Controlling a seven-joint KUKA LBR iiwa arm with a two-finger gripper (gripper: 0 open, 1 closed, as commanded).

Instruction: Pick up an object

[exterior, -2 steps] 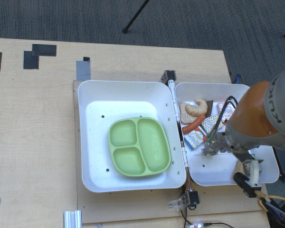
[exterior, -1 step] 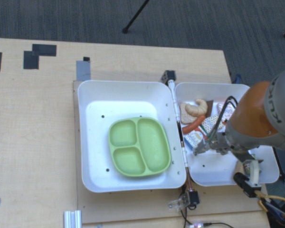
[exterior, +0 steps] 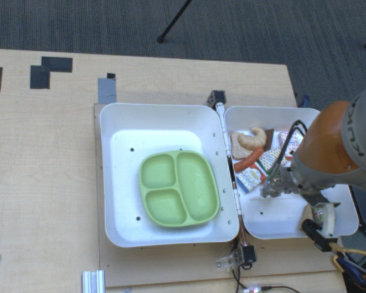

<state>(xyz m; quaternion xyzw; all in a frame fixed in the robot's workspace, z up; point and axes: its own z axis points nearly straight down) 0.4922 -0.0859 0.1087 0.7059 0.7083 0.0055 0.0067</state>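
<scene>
Lying in a loose heap toward twelve o'clock of the right bin [exterior: 348, 221], the candidate objects are a pale croissant-shaped piece [exterior: 250, 140], a red sausage-like piece [exterior: 249, 159] just below it, and a small blue-and-white packet [exterior: 250, 179] at about nine o'clock of that bin, near the divider. A patterned packet [exterior: 269, 159] sits among them, partly behind the arm's cable.

The gripper [exterior: 269, 190] hangs just at four o'clock of the blue-and-white packet, low over the bin floor; the wrist hides its tips, so I cannot tell how it is set or whether anything is in it. Nothing can be seen between them.

At three o'clock from the pile the arm [exterior: 329, 148] covers much of the bin. The left bin [exterior: 119, 182] holds a green divided plate [exterior: 179, 188].

The likely trouble, as I judge it, is crowding: the pieces touch or overlap, so a descent here could pinch a packet edge and let it slip, or nudge the sausage piece aside. The gripper also looks to sit beside the pile, over bare floor, which could mean closing on nothing.
</scene>
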